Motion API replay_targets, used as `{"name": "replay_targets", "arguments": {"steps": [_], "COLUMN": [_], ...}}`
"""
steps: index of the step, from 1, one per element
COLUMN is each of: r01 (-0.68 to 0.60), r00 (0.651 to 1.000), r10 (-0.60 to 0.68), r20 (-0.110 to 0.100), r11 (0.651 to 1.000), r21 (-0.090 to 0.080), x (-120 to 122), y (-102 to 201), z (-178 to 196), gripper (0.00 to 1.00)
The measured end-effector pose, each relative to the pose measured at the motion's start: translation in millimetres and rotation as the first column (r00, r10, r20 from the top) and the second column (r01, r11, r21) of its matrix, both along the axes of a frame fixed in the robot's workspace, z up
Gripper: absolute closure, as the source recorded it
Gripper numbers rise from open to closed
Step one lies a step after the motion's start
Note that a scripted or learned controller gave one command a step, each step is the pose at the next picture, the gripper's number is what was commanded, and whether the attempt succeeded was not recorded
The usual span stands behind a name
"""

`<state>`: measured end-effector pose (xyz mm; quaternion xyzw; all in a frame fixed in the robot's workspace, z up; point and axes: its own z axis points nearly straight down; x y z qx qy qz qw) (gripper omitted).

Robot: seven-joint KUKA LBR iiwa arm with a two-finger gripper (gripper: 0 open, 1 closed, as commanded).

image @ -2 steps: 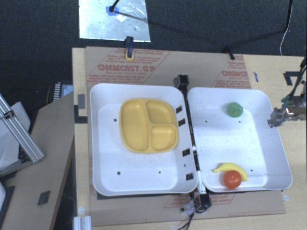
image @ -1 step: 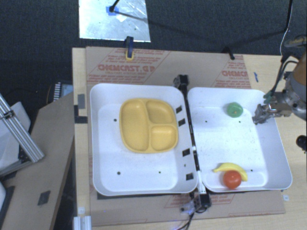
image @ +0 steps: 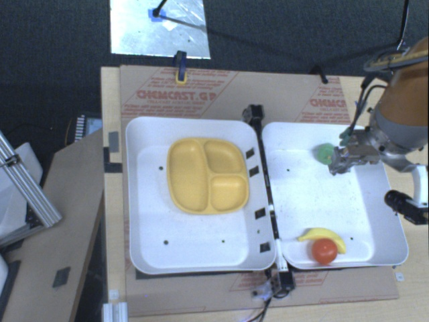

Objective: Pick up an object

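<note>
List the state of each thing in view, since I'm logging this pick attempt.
Gripper: low over the right bin, beside the green object.
Green object: lying in the right bin.
Banana: lying flat, touching the tomato.
Tomato: resting.
Yellow divided plate: upright in the left bin.

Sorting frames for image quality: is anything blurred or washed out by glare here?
Camera view: the white bins are bright but keep their detail; the crinkled silver foil sheet glares; the small green object by the two-finger gripper looks soft; the yellow divided plate is sharp.
</note>
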<state>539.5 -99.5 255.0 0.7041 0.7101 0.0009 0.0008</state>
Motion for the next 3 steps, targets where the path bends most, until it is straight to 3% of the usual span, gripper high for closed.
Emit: {"name": "replay_targets", "arguments": {"steps": [2,3], "r01": [-0.002,-0.002], "r00": [1.0,1.0], "r10": [0.002,0.002], "r20": [-0.002,-0.001], "r11": [1.0,1.0], "r21": [0.002,0.002], "x": [8.0,0.4], "y": [109.5,158.7], "z": [-26.2,-27.8], "gripper": [1.0,1.0]}}
